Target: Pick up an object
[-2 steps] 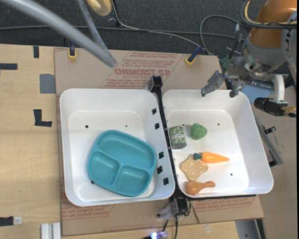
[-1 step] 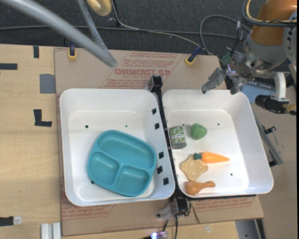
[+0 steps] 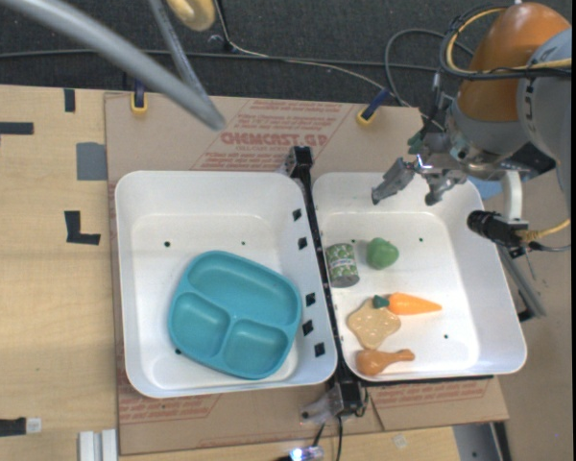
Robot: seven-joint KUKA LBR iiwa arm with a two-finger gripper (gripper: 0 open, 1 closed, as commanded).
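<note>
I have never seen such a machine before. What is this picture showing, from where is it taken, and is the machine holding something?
This is one picture, taken by a fixed camera above a bench, looking down at a slant. The grey and orange machine on the right is a robot arm. At its end is a gripper with two fingers, spread apart above the back of the right bin. Nothing is between them, so it holds nothing.

Two shallow white bins stand side by side. The left bin holds a blue divided tray. The right bin holds toy food: a small green can, a green round piece, a carrot, a tan flat piece and an orange-brown drumstick-shaped piece. The arm's job is to pick up one object.
</note>
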